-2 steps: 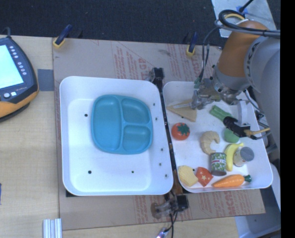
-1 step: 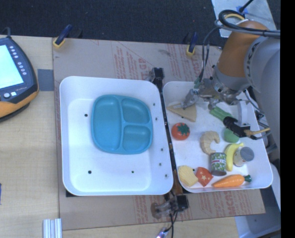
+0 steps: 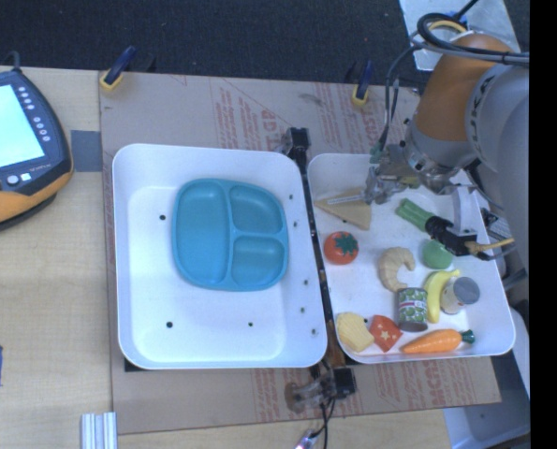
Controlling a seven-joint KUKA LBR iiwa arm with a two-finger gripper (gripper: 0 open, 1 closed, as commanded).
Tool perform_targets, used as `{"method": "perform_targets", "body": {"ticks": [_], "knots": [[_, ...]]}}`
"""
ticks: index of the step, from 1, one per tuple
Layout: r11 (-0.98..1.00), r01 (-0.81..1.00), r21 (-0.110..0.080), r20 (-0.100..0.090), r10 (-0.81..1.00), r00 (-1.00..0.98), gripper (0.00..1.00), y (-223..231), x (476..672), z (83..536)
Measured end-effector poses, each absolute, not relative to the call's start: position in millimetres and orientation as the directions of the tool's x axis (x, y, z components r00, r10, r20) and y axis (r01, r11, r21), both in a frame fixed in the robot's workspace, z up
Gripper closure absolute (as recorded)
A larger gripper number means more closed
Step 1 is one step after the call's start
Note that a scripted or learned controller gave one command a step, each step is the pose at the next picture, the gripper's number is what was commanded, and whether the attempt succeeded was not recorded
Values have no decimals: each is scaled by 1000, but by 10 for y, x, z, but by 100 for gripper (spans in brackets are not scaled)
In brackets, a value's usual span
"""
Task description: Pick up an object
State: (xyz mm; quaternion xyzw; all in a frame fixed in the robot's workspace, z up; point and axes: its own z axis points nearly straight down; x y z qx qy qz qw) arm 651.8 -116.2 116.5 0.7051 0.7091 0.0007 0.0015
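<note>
Gripper [image 3: 379,181] low over right bin [image 3: 345,168], upper part.
Fingers: can't tell if spread or closed. Tip beside flat tan wedge [image 3: 350,211]; glossy round tomato [image 3: 341,247] below it.

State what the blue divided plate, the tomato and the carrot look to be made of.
Blue divided plate: looks like moulded plastic, matte, one even colour with soft rounded ridges. Tomato: probably plastic toy food, smooth with a slight sheen. Carrot: likely the same, uniformly orange and smooth. None can be confirmed from this view.
</note>
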Motion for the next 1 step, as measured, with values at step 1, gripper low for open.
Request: {"method": "perform_targets", "body": {"ticks": [1], "knots": [[6, 1000, 3, -1, 1000, -6, 0, -1162, 6517, 1164]]}}
